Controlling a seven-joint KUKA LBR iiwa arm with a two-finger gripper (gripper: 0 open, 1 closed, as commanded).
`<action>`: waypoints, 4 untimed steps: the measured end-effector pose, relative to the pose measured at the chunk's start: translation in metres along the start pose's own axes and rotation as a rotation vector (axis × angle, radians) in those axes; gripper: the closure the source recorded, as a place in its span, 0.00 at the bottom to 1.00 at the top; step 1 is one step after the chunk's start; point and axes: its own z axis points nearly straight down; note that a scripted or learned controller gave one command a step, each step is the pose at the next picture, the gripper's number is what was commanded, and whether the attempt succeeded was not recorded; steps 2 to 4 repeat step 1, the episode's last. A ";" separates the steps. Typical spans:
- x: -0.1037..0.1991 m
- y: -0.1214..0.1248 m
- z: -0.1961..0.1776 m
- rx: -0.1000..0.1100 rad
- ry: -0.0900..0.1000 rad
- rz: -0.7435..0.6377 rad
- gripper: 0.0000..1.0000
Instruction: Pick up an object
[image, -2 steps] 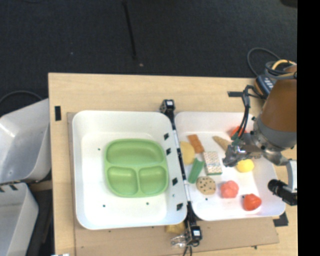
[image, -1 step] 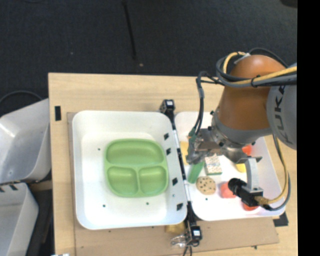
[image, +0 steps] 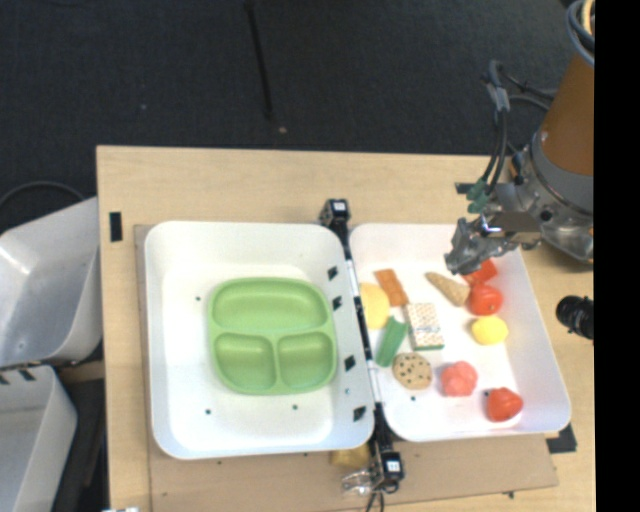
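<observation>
The right bin holds several toy foods. Among them are a tan wedge, an orange bar, a yellow piece, a green piece and a patterned box. A cookie, a pink-red lump, a red piece, a yellow ball and a red ball lie there too. My gripper hangs over the bin's far right part, just above the tan wedge. A small red piece lies right beside it.
In the left bin lies a green divided plate. A black clip sits where the bins meet at the back. A white container stands off the bench's left edge. Cables run above the wrist.
</observation>
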 end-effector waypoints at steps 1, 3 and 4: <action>0.089 -0.002 0.038 0.021 0.003 -0.009 1.00; 0.089 -0.002 0.038 0.021 0.003 -0.009 1.00; 0.089 -0.002 0.038 0.021 0.003 -0.009 1.00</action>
